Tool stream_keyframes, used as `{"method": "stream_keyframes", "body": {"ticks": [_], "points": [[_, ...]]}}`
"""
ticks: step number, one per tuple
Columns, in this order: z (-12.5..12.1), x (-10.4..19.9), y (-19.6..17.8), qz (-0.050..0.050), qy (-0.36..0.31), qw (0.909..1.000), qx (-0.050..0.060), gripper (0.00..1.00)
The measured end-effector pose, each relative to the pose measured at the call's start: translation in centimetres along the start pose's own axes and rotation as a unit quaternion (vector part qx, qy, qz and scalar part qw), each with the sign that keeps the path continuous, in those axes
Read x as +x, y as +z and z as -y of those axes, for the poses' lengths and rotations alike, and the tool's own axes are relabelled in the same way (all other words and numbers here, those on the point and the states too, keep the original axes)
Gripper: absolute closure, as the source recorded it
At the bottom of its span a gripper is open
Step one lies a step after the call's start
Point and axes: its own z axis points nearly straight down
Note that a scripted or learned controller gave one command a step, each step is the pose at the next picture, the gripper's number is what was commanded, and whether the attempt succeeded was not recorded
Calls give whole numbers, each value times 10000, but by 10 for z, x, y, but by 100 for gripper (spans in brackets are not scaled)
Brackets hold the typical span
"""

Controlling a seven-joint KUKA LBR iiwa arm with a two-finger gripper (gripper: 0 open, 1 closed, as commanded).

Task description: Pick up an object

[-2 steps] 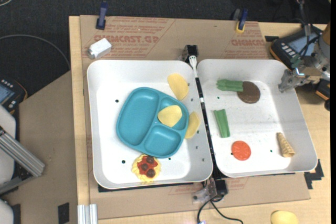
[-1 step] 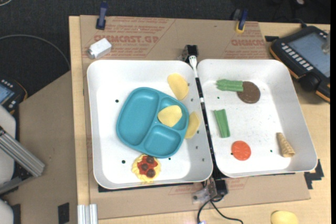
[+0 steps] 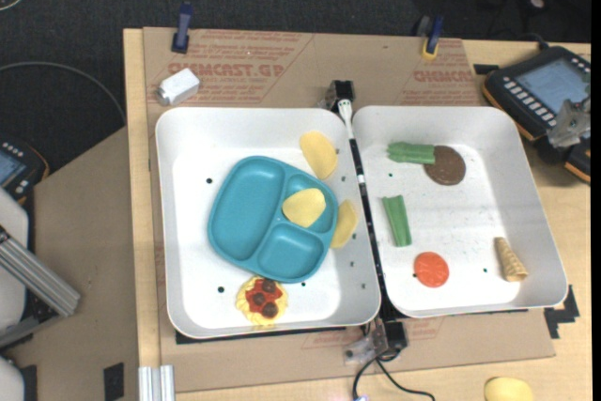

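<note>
We judge the pick has not begun: nothing is lifted, and we cannot tell the state of the claw. In the left bin (image 3: 165,202), a blue plate (image 3: 254,221) carries one yellow chip (image 3: 304,207). Another chip (image 3: 318,154) lies at its 1 o'clock and a small pizza (image 3: 262,299) at its 6 o'clock. In the right bin (image 3: 537,202), the green stick (image 3: 397,220) and the orange disc (image 3: 432,269) at its 5 o'clock lie apart from the others, so they seem easy targets. The cone (image 3: 511,259) sits near the wall, which may hinder the descent.
</note>
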Motion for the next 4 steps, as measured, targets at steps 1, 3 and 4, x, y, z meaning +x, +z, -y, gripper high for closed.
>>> {"method": "stream_keyframes", "body": {"ticks": [1,3,4], "points": [[-12,0,-160,56,-19,9999,-137,100],[-55,71,-10,-1,-28,10000,-6,100],[-38,84,33,2,-10,10000,-3,100]]}}
